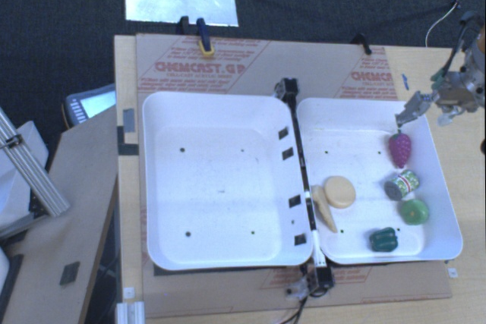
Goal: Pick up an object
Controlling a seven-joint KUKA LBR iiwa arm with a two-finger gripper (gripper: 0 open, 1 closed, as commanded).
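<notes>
So, two white bins side by side on the bench. The left bin has nothing but its bare floor. The right bin carries everything, and it's all bunched along the right side and the near half.

Nearest, by the front edge of the right bin, sits a green pepper. Just past it toward the right wall is a green round thing, maybe an apple, and next up the wall a small can lying tilted. Over by the divider there's a pale wedge touching a tan round piece, looks like cheese and a bun or similar. Farthest along the right wall is a purple grape bunch.

My gripper hangs over the far right corner of that bin, just beyond the grapes and a bit above them, not touching. One grey finger points down and left toward the bin. My wrist comes in from the right edge, tilted. The fingers look apart, with nothing between them.
</notes>
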